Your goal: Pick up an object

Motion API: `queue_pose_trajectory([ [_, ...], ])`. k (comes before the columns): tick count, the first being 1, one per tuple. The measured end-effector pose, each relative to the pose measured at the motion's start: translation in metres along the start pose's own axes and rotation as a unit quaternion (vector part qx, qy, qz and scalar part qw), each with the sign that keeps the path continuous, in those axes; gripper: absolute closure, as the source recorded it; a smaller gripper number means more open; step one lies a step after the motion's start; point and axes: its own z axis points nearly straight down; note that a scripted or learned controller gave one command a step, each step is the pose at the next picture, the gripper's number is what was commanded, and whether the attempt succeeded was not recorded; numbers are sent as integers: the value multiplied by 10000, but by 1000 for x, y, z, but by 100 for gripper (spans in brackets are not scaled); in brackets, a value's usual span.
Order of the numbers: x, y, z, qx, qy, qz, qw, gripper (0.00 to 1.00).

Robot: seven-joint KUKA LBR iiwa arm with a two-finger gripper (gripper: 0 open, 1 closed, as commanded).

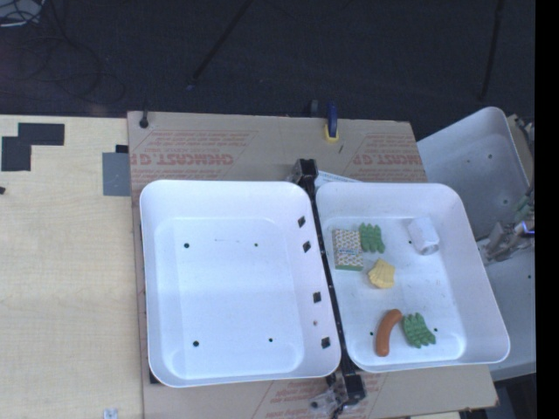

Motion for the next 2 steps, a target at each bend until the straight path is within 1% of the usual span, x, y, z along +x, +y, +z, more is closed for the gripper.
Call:
queue_pose_trajectory([
  [1,81,9,-135,-80,-16,-50,10000,100],
  [2,135,80,-84,-14,-7,-29,10000,100],
])
